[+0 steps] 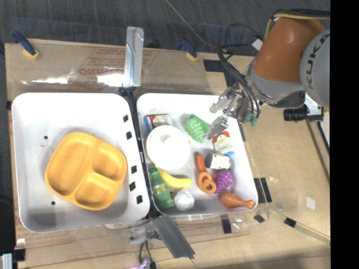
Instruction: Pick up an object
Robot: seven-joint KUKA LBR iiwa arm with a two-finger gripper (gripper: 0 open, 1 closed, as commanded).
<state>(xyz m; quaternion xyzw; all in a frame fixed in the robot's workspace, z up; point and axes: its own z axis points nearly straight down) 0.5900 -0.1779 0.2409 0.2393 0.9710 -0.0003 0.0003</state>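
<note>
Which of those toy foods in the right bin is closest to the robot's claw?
The green lettuce-like piece near the bin's top; the banana, grapes and drumstick lie farther down.

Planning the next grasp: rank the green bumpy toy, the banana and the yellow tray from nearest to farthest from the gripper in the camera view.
From the gripper:
1. Green bumpy toy, just to its left, upper part of the right bin.
2. Banana, lower in the right bin.
3. Yellow tray, in the left bin.
</note>
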